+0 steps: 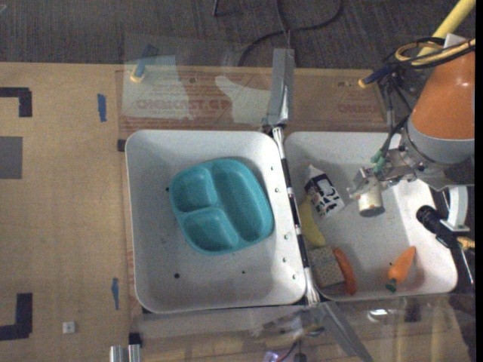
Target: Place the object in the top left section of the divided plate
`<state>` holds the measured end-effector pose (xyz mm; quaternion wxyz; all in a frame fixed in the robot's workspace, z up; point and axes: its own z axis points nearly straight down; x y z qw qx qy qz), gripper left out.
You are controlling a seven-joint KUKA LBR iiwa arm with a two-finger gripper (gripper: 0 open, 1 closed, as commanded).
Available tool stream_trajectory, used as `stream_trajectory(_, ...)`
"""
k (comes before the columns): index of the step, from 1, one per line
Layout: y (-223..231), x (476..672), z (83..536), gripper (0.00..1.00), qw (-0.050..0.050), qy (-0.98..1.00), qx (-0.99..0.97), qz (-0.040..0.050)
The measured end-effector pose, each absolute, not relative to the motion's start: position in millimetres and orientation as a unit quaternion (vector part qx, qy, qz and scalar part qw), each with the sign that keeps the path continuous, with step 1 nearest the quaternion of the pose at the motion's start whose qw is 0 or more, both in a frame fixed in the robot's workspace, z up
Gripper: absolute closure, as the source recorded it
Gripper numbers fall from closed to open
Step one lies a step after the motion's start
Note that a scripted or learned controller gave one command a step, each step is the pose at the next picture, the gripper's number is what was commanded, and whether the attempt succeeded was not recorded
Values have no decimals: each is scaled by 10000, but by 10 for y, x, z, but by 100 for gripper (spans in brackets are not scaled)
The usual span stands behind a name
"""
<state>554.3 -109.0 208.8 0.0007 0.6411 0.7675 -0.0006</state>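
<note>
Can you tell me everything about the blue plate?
The divided plate is teal, looks like smooth plastic, and has rounded corners. Raised ridges split it into three sections: two small ones on its left, one long one on its right. It lies flat, slightly turned, in the middle of the left white bin. Nothing sits in it.

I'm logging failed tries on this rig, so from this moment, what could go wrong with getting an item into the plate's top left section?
1. The claw hangs over the right bin beside the milk carton; whether it grips anything is unclear, so it may lift away with nothing.
2. The banana, sponge and red item crowd the bin's left wall, so a grab there may nudge neighbours.
3. The teal plate sits rotated, so a drop could land in the wrong section.
</note>
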Motion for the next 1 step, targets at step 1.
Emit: stream_trajectory(1,-491,5449,2066,100,-8,7899,6132,-2)
